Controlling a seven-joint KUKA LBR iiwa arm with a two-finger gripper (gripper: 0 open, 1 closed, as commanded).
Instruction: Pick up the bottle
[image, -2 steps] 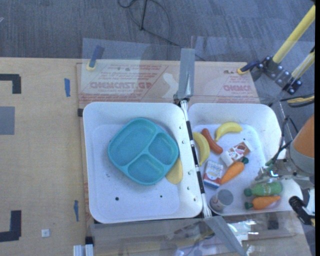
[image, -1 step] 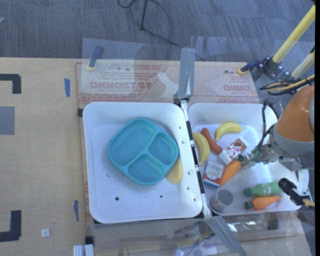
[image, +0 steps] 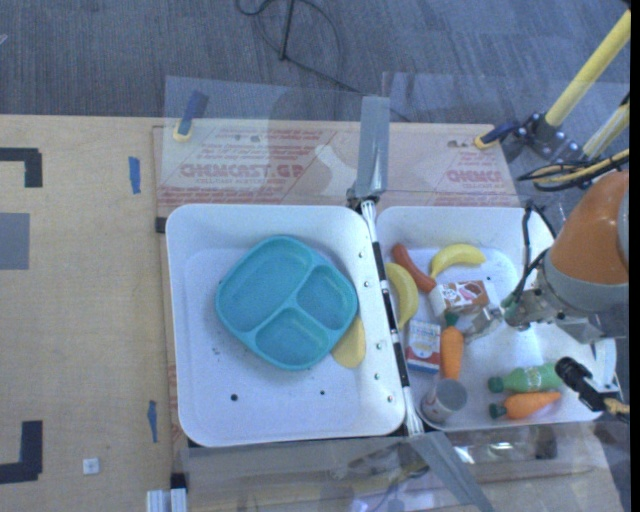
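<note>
1. The right bin (image: 500, 215) is crowded along its left wall and front edge; bare floor is left around its middle.
2. The pincer (image: 487, 320) is seen over that middle, beside a small carton (image: 465, 296); whether it is open or closed cannot be told.
3. The green bottle (image: 527, 379) is found lying near the front right corner, apart from the pincer, just behind a carrot (image: 527, 404).

A pale wooden counter (image: 80, 330) fills the left and middle of the camera view, marked with black angular corner shapes (image: 22, 165), a grey square patch (image: 12, 240) and short strips of blue tape (image: 134, 174). Beyond its far edge lies a dark grey carpeted floor (image: 120, 50), crossed by a thin black cable (image: 290, 40). A clear plastic sheet with red lettering (image: 250, 165) lies flat on the counter, under even, soft light
</note>
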